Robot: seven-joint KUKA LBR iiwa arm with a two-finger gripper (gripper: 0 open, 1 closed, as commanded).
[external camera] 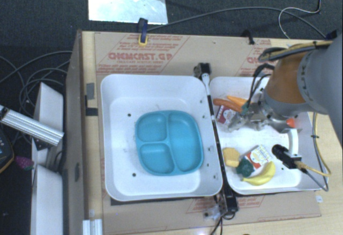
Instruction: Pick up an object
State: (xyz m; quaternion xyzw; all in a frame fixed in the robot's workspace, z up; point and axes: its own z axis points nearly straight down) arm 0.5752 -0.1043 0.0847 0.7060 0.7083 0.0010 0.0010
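My gripper (244, 120) is low in the right bin (308, 184), near its upper left part. It hangs just right of a red and white packet (223, 116) and just below an orange carrot (233, 102). Nothing can be seen held in it. Toward the front of the same bin lie a yellow round piece (231, 156), a small green item (246, 167), a white and red carton (259, 154) and a banana (261, 175).
The left bin (120, 94) holds a blue divided plate (169, 141). A ridge (212, 121) separates the two bins. The grey arm with its orange band (286, 81) comes in from the right over the right bin's far edge.
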